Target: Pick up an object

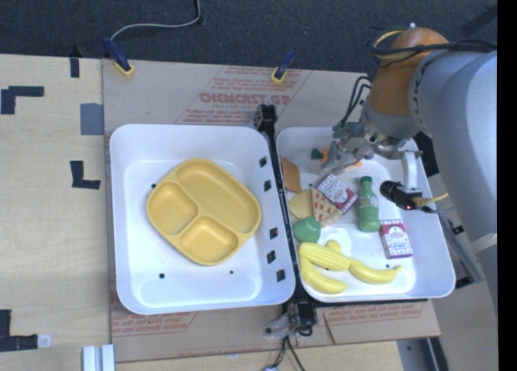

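Reaching in from the right, arm (452,103) bending down over the right bin (428,280), orange band sitting just above the wrist. End effector (343,151) hanging low over the bin's upper-left area, close above a small orange scrap (320,153) and just up from a red-and-white packet (334,192). Cannot tell whether spread wide or closed narrow: tips blurring into cables and clutter from this slant. Nothing visibly caught there, so not counting anything as held.

Candidate objects crowding the right bin: green bottle (367,204) lying just right of the packet; small red box (395,240) below the bottle; yellow wedge (300,204) and an orange-tan slice (290,175) against the left wall; green round piece (307,229) under the wedge; corn cob (325,257), a yellow lump (322,280) and banana (373,272) packing the lower part, touching or nearly so.

Left bin (129,280) carrying a yellow divided tray (203,210), sitting tilted, well apart from the arm.

Judging: descending or settling for a grasp near the packet, probably since that patch lies less jammed than the fruit pile below. Risking a miss or a nudge into the bottle, given tight neighbours. Both bins resting on a cardboard sheet (161,94) clamped to the desk (40,159), presumably stopping slide.
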Robot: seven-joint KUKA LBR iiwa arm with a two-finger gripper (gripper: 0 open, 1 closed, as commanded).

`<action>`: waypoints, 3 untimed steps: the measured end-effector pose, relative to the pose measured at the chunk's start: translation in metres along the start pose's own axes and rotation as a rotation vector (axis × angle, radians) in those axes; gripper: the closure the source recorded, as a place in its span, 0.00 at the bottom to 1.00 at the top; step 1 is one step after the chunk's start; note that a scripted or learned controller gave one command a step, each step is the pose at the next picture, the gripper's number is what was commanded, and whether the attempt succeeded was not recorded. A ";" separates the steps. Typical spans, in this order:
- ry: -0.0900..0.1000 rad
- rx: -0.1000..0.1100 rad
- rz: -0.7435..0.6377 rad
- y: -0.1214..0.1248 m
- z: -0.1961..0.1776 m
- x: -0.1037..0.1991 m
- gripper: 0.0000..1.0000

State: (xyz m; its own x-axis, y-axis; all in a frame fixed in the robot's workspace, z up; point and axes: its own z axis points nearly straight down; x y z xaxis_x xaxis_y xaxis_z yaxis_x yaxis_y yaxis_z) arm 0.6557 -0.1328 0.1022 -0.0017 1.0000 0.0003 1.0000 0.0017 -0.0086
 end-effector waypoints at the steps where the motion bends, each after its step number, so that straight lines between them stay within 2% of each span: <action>1: 0.000 0.001 0.001 0.000 0.000 0.000 0.00; 2: 0.001 0.002 0.000 0.000 -0.009 0.000 1.00; 3: 0.001 0.002 0.000 -0.001 -0.009 0.000 0.00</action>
State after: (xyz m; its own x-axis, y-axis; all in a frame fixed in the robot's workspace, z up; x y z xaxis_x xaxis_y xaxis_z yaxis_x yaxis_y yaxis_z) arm 0.6553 -0.1324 0.1111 -0.0021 1.0000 0.0010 0.9999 0.0021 -0.0105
